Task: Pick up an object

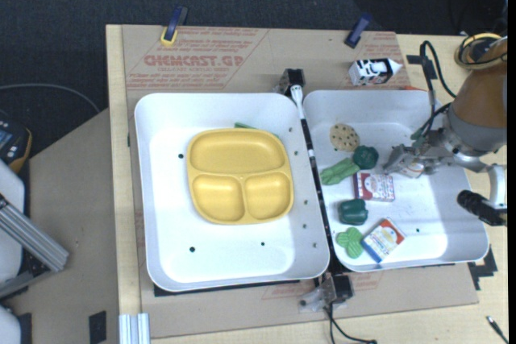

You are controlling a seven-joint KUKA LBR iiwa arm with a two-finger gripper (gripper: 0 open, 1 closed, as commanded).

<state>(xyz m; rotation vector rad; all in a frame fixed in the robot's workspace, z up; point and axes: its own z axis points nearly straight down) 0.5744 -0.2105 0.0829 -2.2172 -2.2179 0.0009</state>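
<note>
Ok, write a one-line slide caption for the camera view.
KUKA arm's gripper hovers over the right bin of small toy items, beside the left bin holding a yellow divided plate.

- Even, bright overhead light; the two shallow white plastic bins (161,197) glare almost featureless.
- Shadows are soft and short.
- Overall slightly soft, low-resolution; the dark carpet floor (72,28) is dim.

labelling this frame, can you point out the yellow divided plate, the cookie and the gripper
yellow divided plate (239,151): camera view, on its large upper compartment
cookie (344,136): camera view, centre of its top face
gripper (405,161): camera view, at its fingertips
</note>
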